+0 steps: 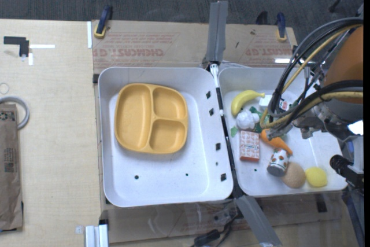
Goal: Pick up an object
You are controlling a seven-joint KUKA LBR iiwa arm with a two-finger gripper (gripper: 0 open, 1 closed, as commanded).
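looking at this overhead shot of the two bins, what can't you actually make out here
- Gripper: in the camera view, cables and the wrist cover its fingers, so their state is unclear.
- Carrot: its upper end runs under the gripper; contact can't be judged.
- Small red box: its print is too small to read.
- Can: its label is too small to read.

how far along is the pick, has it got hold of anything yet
Done: the arm has reached into the right bin, its gripper low among the items near the carrot and banana. In hand: nothing visibly held; cables hide the fingertips. Left: grasping and lifting something. The red box, can and lemon lie on the bin floor.
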